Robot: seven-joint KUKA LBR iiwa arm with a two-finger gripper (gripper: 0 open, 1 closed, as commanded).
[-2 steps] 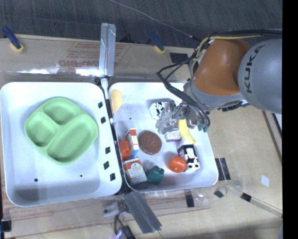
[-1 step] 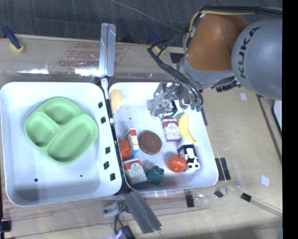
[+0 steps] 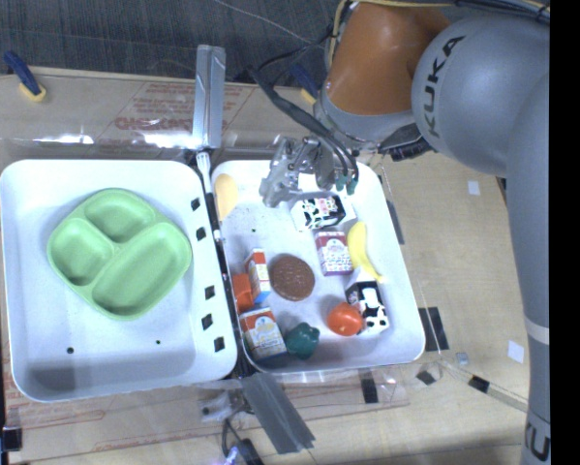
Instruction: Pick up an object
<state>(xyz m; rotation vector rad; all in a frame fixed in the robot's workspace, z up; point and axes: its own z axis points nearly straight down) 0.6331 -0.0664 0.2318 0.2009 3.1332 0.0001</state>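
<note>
My gripper point(image 3: 288, 178) hangs over the back of the right bin point(image 3: 406, 303), above bare white floor between a yellow oblong piece point(image 3: 228, 195) at the bin's left wall and a black-and-white cow-print carton point(image 3: 320, 211). Nothing shows between its fingers. Further forward lie a brown round cookie point(image 3: 292, 276), a small red-labelled box point(image 3: 334, 253), a banana point(image 3: 359, 247), a second cow-print carton point(image 3: 371, 306), an orange-red ball point(image 3: 345, 320), a green toy point(image 3: 302, 338) and two small juice cartons point(image 3: 261, 332).
The left bin point(image 3: 38, 366) holds a green divided plate point(image 3: 121, 251). A metal divider with black clips point(image 3: 208, 260) runs between the bins. The grey arm with its orange band point(image 3: 386, 51) reaches in from the upper right.
</note>
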